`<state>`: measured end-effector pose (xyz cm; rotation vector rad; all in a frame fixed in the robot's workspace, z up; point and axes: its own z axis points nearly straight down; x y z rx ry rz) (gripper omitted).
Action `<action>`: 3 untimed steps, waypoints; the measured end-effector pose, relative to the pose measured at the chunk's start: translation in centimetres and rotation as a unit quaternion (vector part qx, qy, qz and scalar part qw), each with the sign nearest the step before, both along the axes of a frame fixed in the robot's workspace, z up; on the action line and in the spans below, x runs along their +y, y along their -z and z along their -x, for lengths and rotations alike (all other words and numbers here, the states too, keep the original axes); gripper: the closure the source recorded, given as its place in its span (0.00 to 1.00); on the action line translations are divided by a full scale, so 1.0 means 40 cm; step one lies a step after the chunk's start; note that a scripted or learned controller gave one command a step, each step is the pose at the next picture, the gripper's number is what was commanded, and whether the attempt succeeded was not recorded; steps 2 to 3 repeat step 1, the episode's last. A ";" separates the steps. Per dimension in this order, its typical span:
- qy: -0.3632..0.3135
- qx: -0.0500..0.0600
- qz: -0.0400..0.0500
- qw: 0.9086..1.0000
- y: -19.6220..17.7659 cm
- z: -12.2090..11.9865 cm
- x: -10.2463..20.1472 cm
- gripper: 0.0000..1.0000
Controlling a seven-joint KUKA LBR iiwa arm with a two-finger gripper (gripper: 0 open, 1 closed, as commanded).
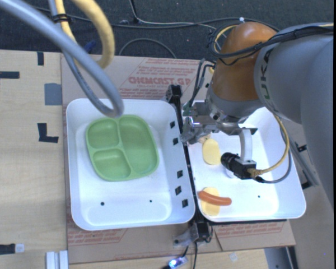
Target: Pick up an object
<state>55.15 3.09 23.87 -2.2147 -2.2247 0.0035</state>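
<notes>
In the right bin (269, 206), a pale yellow oblong object (211, 152) lies near the left wall. A toy hot dog (214, 199), an orange sausage on a yellow bun, rests near the front left corner. My gripper (201, 132) hangs under the orange wrist (241, 60), low over the bin's back left part, just above the far end of the pale yellow object. The wrist body hides the gripper's tips. Nothing can be seen held.
The left bin (123, 206) holds a green divided plate (122, 148) in its back half. A black fitting with a yellow cable (238, 166) hangs from the arm beside the pale object. Grey and yellow hoses (84, 66) cross the upper left above the bench.
</notes>
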 end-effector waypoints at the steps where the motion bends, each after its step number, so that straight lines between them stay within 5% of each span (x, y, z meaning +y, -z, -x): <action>1: -0.001 -0.001 0.000 1.000 0.009 -0.012 0.147 1.00; 3: -0.001 -0.001 0.000 1.000 0.009 -0.012 0.147 1.00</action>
